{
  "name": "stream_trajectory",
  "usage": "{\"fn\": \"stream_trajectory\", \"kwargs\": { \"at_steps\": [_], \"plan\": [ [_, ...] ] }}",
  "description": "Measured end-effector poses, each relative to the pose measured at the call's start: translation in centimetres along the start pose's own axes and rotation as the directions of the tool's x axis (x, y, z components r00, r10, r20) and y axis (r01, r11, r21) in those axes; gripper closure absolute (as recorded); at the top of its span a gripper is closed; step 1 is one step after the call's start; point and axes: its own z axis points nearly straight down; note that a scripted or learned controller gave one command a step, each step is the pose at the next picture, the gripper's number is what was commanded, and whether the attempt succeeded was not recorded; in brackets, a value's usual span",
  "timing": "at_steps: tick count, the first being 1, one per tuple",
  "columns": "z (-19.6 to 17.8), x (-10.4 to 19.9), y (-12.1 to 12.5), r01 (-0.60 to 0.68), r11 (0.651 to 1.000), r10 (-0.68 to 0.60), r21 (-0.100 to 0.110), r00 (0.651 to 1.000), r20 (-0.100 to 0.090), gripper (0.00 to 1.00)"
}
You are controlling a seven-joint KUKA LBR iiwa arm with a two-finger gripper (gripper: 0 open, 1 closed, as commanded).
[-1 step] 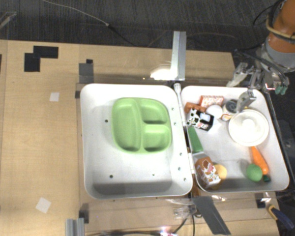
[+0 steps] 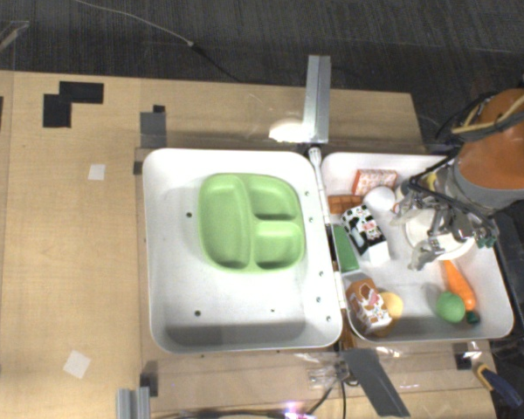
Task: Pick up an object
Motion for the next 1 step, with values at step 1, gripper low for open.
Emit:
{"fn": "stream_trajectory", "kwargs": {
  "at_steps": [1],
  "plan": [
    [3.01,-2.50,5.48,-0.077,0.997,0.077,0.002,0.997,0.007,0.00]
  ]
}}
